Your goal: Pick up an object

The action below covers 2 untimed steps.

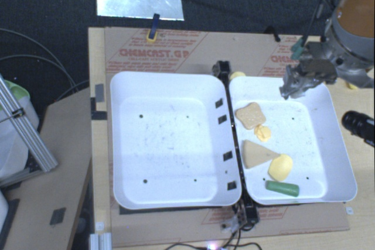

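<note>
Two shallow white bins sit side by side on the bench (176, 44); the left bin (167, 140) shows a bare floor with a few small dark holes, and the right bin (319, 132) carries five loose things near its left and front sides; a tan biscuit-like piece (251, 115) lies uppermost, a small yellow lump (263, 133) touches its lower edge, a pale wedge (258, 154) lies below that, a yellow lemon-like piece (280, 167) rests against the wedge's right end, and one green stick (282, 187) lies just in front of it by the front wall; the grey arm with its orange band (357, 3) reaches in from the right, and the tool (291, 89) hangs over the far rim of the right bin, apart from all five pieces and carrying nothing visible; whether it is spread or closed cannot be made out.
</note>
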Available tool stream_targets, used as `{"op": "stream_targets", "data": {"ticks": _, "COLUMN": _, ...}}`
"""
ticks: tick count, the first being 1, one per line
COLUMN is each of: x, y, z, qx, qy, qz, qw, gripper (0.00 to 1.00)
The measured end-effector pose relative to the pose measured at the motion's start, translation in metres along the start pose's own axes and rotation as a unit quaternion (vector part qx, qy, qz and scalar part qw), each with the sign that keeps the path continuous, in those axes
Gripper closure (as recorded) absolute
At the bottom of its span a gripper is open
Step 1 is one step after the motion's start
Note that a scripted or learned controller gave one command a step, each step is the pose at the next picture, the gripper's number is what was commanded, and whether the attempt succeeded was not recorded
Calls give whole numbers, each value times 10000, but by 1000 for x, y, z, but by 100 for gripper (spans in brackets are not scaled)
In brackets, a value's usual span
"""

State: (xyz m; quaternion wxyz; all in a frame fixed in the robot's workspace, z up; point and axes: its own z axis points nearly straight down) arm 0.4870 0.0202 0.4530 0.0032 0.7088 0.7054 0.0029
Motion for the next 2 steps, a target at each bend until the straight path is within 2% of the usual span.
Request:
{"op": "stream_targets", "data": {"ticks": 1, "x": -22, "y": 0, "z": 22, "qx": 27, "qy": -2, "qz": -16, "qw": 10000, "gripper": 100}}
{"op": "stream_targets", "data": {"ticks": 2, "x": 42, "y": -1, "z": 11, "qx": 28, "qy": 15, "qz": -72, "qw": 10000, "gripper": 100}}
